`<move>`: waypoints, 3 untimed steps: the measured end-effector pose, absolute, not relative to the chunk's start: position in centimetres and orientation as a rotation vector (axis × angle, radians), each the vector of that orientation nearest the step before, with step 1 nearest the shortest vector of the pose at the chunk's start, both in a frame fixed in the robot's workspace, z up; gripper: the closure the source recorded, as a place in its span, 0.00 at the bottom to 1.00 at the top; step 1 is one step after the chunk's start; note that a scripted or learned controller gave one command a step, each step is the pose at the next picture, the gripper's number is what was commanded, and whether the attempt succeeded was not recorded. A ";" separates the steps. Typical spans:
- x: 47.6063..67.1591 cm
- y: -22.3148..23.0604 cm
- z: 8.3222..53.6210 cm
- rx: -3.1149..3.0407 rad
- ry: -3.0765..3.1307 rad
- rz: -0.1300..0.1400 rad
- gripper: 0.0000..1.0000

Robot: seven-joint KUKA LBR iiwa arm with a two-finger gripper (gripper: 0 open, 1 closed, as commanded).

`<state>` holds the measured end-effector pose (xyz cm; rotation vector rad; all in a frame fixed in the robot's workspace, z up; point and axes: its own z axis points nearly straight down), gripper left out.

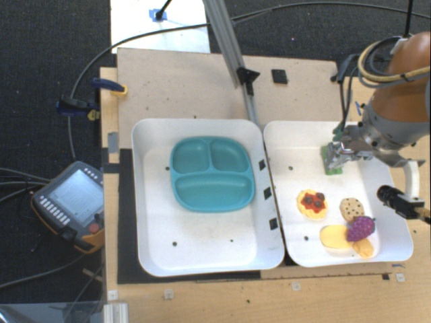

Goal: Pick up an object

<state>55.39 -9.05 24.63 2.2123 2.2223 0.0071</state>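
Right now the arm (397,99) leans in from the upper right of the frame, and its gripper (335,155) hangs low over the upper part of the right bin (283,200). A small green block (332,162) sits right at the fingertips, but from this slant I cannot tell whether the fingers are apart or clamped on it, or whether the block rests on the bin floor or is lifted.

To do this step well, I judge the fingers need to straddle the green block squarely, close fully, and only then rise straight up, slowly enough that a loose pinch shows itself before the block is carried off. If the block slips, the other toys are fair targets: a pizza piece (312,204) at centre right, a cookie (351,208) just beside it, and purple grapes (360,228) lying against a yellow piece (335,237) near the lower right corner. Those last ones crowd together, so a clean pinch there looks harder.

The left bin (151,200) holds a teal divided plate (212,173), well apart from the action.

The wrist body hides the finger gap, the arm's upper links run off the right edge, and what the orange bit (364,249) under the grapes is, I can't make out.
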 end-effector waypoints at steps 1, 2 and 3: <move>55.4 -3.3 23.4 2.211 2.233 0.004 1.00; 55.4 2.4 22.3 2.211 2.233 0.002 1.00; 54.6 6.8 22.0 2.211 2.233 0.004 1.00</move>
